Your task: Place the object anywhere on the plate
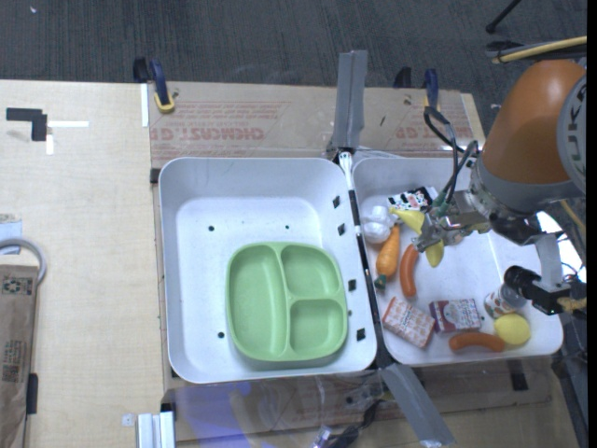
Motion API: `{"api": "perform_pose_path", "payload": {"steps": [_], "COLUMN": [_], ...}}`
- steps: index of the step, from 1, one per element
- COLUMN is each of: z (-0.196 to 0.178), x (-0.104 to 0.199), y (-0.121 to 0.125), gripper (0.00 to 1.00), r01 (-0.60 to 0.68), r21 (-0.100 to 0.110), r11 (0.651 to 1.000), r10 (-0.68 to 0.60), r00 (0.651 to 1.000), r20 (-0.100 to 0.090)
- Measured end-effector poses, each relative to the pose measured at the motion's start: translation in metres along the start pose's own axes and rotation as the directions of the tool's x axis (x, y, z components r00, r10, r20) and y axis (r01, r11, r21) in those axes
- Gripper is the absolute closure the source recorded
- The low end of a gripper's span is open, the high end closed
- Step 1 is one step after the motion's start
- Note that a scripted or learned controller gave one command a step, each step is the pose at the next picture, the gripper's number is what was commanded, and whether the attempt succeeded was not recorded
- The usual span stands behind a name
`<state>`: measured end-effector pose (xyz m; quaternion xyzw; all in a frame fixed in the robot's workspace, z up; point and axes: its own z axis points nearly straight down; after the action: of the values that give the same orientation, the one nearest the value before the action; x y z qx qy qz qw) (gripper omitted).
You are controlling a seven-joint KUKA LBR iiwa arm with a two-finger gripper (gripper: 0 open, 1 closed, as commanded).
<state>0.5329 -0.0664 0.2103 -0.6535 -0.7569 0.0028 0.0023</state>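
Note:
A light green plate with three compartments lies in the left bin, toward its front. My gripper is low over the right bin, right above a yellow banana whose lower tip pokes out beneath it. The gripper body hides the middle of the banana. Just left of it lie an orange carrot and an orange sausage. The arm's orange band rises at the right.
The right bin also holds a white garlic bulb, a black-and-white item, a red-and-white box, a red packet, another sausage, a lemon and a small can. A grey divider separates the bins.

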Motion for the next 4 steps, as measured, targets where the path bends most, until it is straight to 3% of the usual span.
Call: {"api": "perform_pose_path", "payload": {"steps": [1,2,3,4], "z": [-0.028,-0.019,0.012,0.022], "x": [0.077,0.068,0.097,0.149], "y": [0.002,-0.021,0.038,0.013], "gripper": [1.0,1.0,1.0,1.0], "r01": [0.354,0.399,0.29,0.402], "r21": [-0.001,0.001,0.0,0.003], "r11": [0.935,0.917,0.957,0.916], "r10": [-0.354,-0.399,-0.29,-0.402], "r00": [0.935,0.917,0.957,0.916], "r20": [0.001,0.0,0.001,0.0]}}
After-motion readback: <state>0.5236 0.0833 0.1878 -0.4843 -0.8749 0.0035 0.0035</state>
